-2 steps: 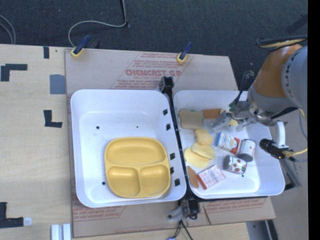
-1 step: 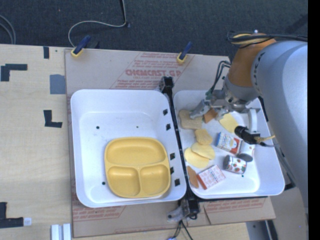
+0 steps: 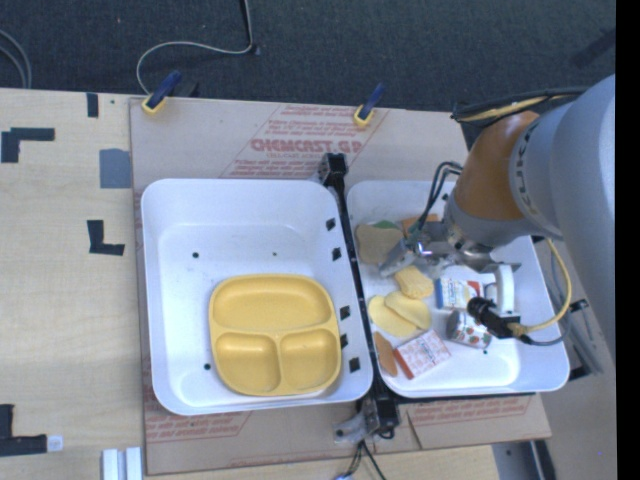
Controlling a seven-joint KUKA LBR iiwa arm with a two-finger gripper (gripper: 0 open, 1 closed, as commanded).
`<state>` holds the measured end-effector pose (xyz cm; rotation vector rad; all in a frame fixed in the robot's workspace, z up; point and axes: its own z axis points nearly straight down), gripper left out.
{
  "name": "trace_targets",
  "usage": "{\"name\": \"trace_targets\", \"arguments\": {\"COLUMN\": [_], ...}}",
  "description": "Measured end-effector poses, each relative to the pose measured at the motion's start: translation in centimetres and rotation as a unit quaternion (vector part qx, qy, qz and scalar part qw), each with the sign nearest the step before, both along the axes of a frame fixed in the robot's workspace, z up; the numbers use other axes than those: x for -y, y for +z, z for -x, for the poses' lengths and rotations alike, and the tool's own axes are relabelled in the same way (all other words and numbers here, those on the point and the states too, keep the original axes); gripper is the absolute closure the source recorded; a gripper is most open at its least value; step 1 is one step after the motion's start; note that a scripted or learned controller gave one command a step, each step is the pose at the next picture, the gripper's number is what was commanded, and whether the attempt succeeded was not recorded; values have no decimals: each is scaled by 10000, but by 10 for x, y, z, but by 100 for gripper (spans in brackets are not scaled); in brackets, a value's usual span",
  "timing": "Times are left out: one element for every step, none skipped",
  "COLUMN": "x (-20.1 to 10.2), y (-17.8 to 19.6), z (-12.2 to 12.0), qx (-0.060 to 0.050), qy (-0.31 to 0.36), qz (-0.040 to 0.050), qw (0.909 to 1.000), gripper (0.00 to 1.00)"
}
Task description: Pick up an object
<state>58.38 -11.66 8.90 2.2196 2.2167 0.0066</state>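
Observation:
My gripper (image 3: 417, 252) hangs low over the upper middle of the right bin (image 3: 535, 368), below the arm's orange band (image 3: 497, 171). Just under it lies a small pale yellow piece (image 3: 413, 284), and a larger pale yellow piece (image 3: 397, 315) sits below that. A pale green flat item (image 3: 377, 240) lies to the gripper's left by the bin wall. A white and blue carton (image 3: 455, 293) rests to the lower right. A red and white packet (image 3: 424, 353) and an orange stick (image 3: 385, 354) lie near the bin's front. Nothing is visibly held.
The left bin (image 3: 175, 228) holds a yellow divided plate (image 3: 275, 332). A black divider strip (image 3: 345, 258) runs between the bins. A yellow cable (image 3: 560, 303) loops from the wrist over the right bin's right side. A small dark object (image 3: 470, 331) sits by the carton.

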Motion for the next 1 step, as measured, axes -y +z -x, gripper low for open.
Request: {"name": "trace_targets", "arguments": {"x": [-15], "y": [-2], "z": [16], "qx": [11], "qy": [11], "qz": [23], "qw": [10000], "gripper": [0]}}
